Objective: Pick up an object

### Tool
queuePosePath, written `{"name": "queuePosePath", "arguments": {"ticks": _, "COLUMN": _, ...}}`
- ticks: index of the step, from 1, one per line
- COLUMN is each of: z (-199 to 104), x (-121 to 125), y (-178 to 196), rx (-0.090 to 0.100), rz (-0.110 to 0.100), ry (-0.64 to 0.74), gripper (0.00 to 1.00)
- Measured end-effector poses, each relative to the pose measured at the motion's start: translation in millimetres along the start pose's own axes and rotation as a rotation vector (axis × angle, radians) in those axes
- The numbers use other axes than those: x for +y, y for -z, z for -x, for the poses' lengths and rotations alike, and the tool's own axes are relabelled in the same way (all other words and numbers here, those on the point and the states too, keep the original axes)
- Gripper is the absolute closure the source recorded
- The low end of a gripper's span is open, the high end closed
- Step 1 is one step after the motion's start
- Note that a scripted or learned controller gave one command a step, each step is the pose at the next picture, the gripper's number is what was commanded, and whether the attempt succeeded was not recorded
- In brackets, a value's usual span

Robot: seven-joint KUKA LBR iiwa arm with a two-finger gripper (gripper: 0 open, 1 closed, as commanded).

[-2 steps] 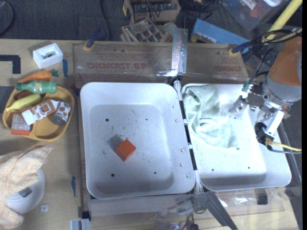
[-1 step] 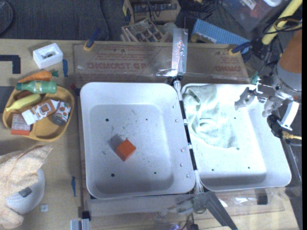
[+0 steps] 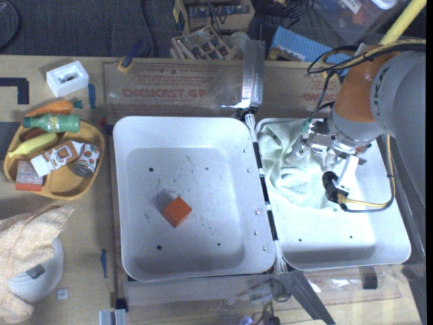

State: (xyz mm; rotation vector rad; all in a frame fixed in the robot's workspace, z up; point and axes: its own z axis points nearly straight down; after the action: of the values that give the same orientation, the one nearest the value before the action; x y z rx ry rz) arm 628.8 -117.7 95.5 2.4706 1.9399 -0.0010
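A wooden bowl of toy food sits left of the bins, a small white box behind it.

Block in left bin; cloth in right bin, end effector over it.
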Motion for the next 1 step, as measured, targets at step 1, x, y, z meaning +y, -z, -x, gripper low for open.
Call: {"name": "queuePosePath", "arguments": {"ticks": 1, "z": 57.1, "x": 27.3, "y": 33.7, "rx": 0.000, "rz": 0.002, "ry": 0.035, "gripper": 0.00}}
